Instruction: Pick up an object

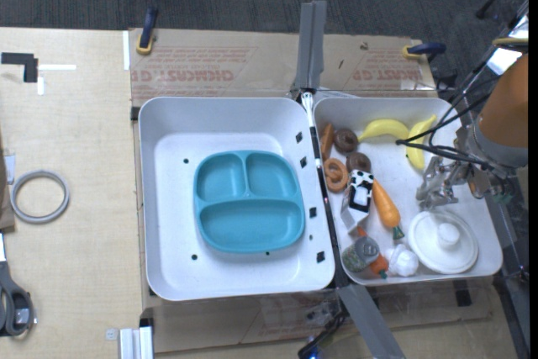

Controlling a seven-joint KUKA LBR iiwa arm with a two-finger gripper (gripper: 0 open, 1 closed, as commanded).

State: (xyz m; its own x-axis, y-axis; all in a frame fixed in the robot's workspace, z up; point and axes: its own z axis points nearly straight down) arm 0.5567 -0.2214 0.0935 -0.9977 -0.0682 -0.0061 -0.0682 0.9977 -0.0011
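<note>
Jaws (439, 185) sit low at right of frame inside the right bin (487, 261), just above the white lid (443, 241); can't tell if they're open or closed. Nothing visibly between them, so likely lining up on the lid or the banana (388, 129) up-left. Carrot (385, 206) sits left; teal tray (249, 202) occupies the left bin (160, 206).

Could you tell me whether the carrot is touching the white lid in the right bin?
Apart. The camera view shows a strip of bare bin floor between the carrot and the white lid.
</note>
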